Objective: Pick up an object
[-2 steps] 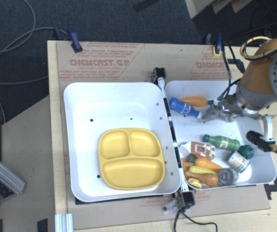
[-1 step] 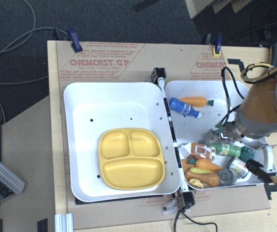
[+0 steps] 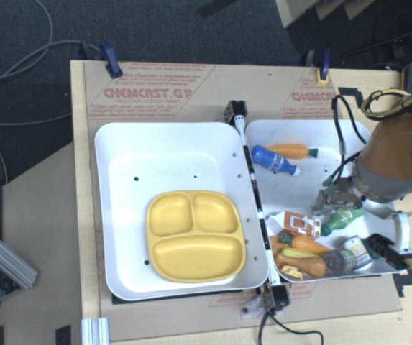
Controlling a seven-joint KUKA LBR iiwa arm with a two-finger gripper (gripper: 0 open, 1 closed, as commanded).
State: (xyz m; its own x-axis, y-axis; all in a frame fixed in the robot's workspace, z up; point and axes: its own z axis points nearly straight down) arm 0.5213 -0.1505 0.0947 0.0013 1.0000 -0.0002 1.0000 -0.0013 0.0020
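The arm (image 3: 392, 146) comes in from the right side of the frame, its orange band sitting over the right-hand bin (image 3: 263, 136), and the tool (image 3: 333, 201) hangs low in that bin's middle right, just above a green bottle (image 3: 342, 218). I cannot tell from here whether the tool is wide or narrow, nor whether it touches the bottle. Up in the bin's upper half a blue bottle (image 3: 272, 160) lies tilted, with an orange carrot (image 3: 290, 150) just beside it, the two nearly touching. Down along the lower edge of the same bin the things crowd together: a small red and white carton (image 3: 303, 225), another carrot (image 3: 308, 244), a brownish piece of toy food (image 3: 305, 267) and a small can (image 3: 354, 250) on its side, all near or against each other. The left-hand bin (image 3: 119, 192) takes up the centre of the frame and carries a yellow divided plate (image 3: 195, 236) with three compartments, lying flat toward its lower right. Both bins rest on a tabletop (image 3: 162, 92) covered with brown printed board, and a blue clamp (image 3: 110, 60) grips its upper left edge.
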